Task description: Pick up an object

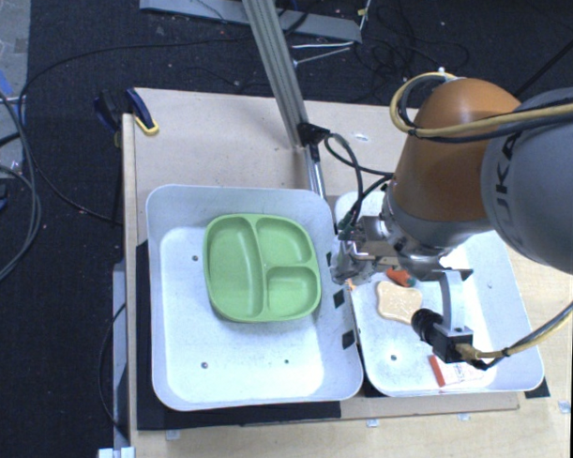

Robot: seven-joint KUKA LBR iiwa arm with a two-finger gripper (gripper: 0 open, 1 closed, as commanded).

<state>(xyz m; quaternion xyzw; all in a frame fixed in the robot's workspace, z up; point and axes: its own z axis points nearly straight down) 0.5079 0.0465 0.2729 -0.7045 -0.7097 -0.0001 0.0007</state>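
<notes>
— Hovering low over right bin (510, 287), jaws (411, 286) hidden under wrist; grip state impossible to tell
— Lying just beneath: tan toast-shaped piece (396, 302); green divided plate (263, 268) resting in left bin (176, 295)

arm (458, 164) crowds right bin (510, 287) (left roomier)

Occluded and truncated regions, overhead view.
Much of the right bin (510, 287) was covered by the arm (476, 174), which was cut off at the right edge. The gripper (360, 259) was masked by wrist hardware. A tan object (396, 302), an orange item (397, 275) and a red-and-white item (449, 372) were only partly seen.
</notes>
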